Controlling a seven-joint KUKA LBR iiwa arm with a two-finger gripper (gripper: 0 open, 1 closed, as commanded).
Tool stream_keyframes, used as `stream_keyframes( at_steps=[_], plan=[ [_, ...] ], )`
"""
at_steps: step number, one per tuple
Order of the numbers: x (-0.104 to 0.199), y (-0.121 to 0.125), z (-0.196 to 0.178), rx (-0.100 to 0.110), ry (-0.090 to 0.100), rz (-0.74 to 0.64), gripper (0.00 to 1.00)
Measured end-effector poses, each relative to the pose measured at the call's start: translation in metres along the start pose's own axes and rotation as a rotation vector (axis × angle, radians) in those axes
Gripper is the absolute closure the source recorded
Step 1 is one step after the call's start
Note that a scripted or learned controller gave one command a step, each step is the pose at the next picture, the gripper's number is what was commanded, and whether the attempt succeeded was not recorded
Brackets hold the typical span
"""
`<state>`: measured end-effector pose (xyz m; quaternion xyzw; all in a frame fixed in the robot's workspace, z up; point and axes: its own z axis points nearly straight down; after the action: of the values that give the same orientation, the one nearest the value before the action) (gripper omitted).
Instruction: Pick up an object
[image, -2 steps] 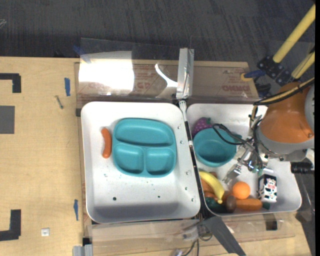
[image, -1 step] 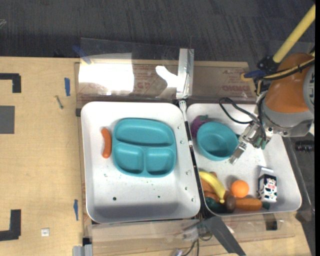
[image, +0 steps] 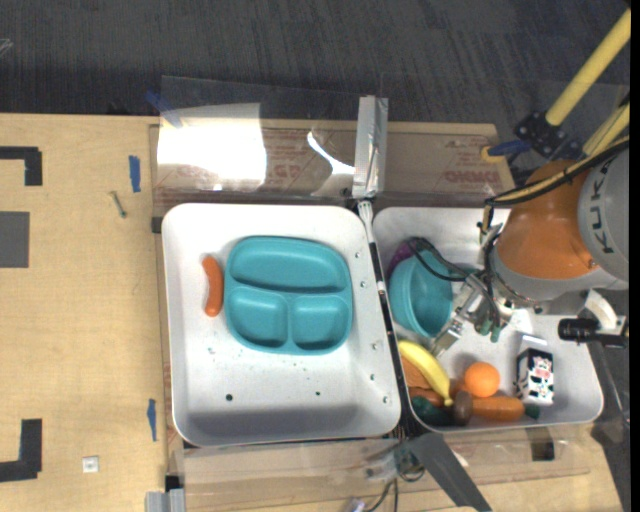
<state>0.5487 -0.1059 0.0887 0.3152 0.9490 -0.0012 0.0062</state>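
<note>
A robotics lab: taped plywood bench (image: 70, 330), white bins (image: 190, 400)

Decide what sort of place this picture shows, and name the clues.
Probably a robotics lab test bench: a KUKA arm reaches over two white bins, toy food such as a banana lies in one, and tape marks dot the plywood bench.

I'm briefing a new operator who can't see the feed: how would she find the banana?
Go to the right bin, where the arm reaches in. Near its front left corner, just below the teal bowl, lies the banana. It is the only curved yellow item; the neighbouring orange is round and the carrot is straight.
</note>
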Motion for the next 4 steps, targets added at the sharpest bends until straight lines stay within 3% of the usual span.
stream_keyframes(
  at_steps=[1, 2, 3, 4],
  plan=[
    [-0.085, 0.02, -0.077, -0.002, 0.003, -0.417, 0.0],
    [-0.1, 0.011, 0.003, 0.0, 0.005, -0.269, 0.0],
    [-0.102, -0.005, -0.049, -0.005, 0.002, -0.624, 0.0],
    [-0.097, 0.01, 0.002, -0.002, 0.004, -0.639, 0.0]
  ],
)
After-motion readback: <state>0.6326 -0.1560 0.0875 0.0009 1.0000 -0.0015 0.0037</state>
